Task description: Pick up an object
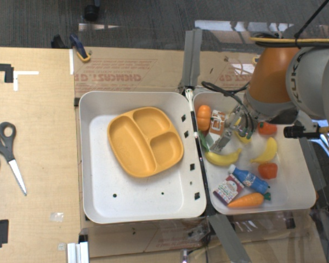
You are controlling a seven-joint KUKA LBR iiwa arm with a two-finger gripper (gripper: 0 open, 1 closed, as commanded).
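My gripper (233, 135) hangs low in the right bin (304, 196), near its back left part. Its fingers stand open with nothing between them; one grey finger (222, 143) points down just above a yellow banana (223, 158). Behind it to the left lie an orange fruit (203, 114) and a small printed packet (216, 122). A second banana (266, 151) lies to the right, with a red piece (267, 129) behind it and a red tomato (267, 170) in front. Nearer the front are a blue bottle (250, 179), a small carton (228, 190) and a carrot (245, 201).
The left bin (93, 201) holds a yellow divided plate (145, 140). Scissors (10, 155) lie on the wooden bench at far left. The arm's orange band (271, 75) looms over the right bin's back edge. A green piece (206, 142) lies by the divider.
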